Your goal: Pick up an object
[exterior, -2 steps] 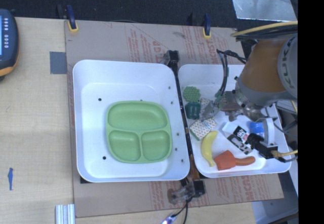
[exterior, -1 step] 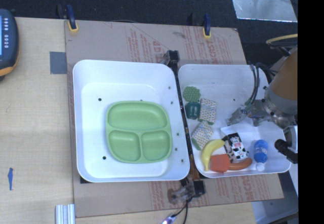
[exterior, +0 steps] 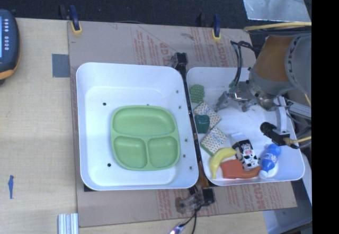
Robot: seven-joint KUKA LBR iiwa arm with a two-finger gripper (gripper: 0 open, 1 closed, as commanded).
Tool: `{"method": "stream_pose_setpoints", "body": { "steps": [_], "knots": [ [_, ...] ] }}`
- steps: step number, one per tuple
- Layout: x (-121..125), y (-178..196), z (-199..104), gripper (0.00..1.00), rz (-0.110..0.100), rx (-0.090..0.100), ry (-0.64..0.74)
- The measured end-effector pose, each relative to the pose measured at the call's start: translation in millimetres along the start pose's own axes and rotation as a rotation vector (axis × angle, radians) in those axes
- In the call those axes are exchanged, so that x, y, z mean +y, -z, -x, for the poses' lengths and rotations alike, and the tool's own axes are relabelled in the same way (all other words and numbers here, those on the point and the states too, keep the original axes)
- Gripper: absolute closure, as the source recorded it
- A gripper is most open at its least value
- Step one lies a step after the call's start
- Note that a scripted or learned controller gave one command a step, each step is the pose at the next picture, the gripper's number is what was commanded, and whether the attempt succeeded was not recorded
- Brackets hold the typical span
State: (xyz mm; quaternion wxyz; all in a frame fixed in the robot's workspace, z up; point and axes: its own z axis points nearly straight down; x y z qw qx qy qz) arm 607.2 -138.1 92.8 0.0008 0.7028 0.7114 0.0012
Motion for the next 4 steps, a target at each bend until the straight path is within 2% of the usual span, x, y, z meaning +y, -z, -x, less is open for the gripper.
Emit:
{"method": "stream_pose_setpoints", "body": {
  "steps": [1,2,3,4],
  "knots": [
    [25,90,79,0.00,0.006,-0.008,-0.012],
    [-35,47,-55,0.00,-0.015,0.007,0.002],
    [-110,36,14,0.00,-0.014,-0.002,-0.015],
    [-117,-2,25,0.00,-0.009,0.001,-0.009]
  ]
}}
